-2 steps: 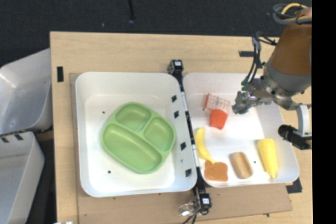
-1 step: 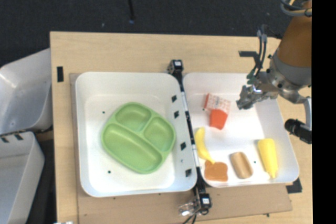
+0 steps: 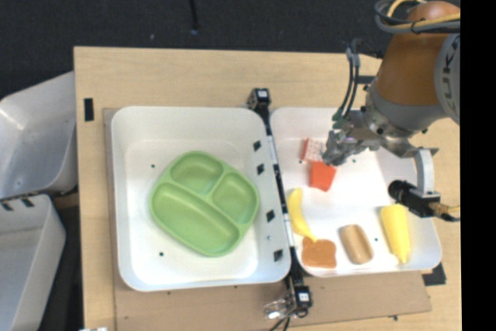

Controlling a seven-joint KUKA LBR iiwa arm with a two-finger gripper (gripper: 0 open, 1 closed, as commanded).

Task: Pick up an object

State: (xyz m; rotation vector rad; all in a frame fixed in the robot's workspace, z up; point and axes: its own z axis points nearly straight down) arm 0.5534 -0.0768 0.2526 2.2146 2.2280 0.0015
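My gripper [image 3: 335, 152] hangs over the right bin [image 3: 364, 120], in its upper middle part. Just below and left of its tip lies an orange-red block [image 3: 322, 177], touching or almost touching it. To the gripper's left a small red and white item [image 3: 311, 149] rests on the bin floor. A yellow banana [image 3: 297, 214] lies along the bin's left wall. Along the front of the bin sit an orange piece [image 3: 318, 253], a tan bread roll [image 3: 356, 244] and a yellow corn cob [image 3: 395, 232].
The left bin [image 3: 124, 190] bears a green divided plate [image 3: 204, 202]. A black divider with clips [image 3: 271, 182] runs between the bins. The arm's grey and orange body [image 3: 411, 81] looms over the right bin's back right corner.
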